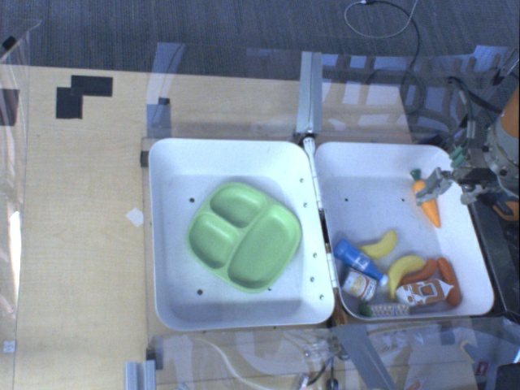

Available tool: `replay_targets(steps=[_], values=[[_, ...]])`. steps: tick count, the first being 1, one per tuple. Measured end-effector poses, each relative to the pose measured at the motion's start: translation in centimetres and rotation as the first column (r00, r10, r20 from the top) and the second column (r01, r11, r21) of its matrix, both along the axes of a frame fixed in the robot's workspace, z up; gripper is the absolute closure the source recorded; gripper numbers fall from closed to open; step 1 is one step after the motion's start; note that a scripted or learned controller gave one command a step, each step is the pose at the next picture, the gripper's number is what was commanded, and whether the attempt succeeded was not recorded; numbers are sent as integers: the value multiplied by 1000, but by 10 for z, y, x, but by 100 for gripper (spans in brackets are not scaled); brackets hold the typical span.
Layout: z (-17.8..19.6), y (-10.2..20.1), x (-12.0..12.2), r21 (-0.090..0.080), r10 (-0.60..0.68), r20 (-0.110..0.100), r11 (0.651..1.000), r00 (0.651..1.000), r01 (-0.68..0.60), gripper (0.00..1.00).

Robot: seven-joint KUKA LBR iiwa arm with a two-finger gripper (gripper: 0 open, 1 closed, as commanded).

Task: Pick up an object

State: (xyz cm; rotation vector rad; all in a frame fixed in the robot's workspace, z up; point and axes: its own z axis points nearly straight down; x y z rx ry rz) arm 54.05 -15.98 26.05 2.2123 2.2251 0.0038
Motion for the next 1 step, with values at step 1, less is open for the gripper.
replay_targets(steps=[1], values=[[20,-27,-8,0,-95,2,995,995,95,0]])
